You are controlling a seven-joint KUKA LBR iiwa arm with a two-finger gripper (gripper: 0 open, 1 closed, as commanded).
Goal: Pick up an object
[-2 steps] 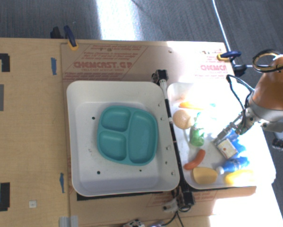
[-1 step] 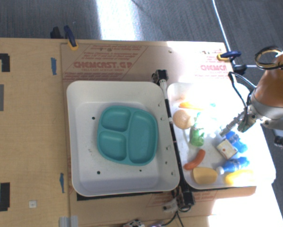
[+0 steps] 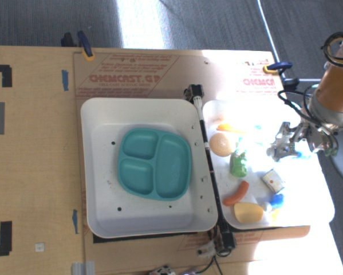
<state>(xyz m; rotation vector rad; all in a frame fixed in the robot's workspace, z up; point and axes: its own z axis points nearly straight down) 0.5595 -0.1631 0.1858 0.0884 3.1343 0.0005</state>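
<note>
Toy food (image 3: 238, 164), arm from right, tool (image 3: 280, 148) above bin (image 3: 314, 211)

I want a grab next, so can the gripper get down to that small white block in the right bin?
Probably yes. The gripper hangs above the right bin, and the white block lies just below it in the view, apart from the blue piece, with nothing over it.

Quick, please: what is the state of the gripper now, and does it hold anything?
Gripper: above the right bin; open or shut cannot be told, and nothing is visibly held.
</note>
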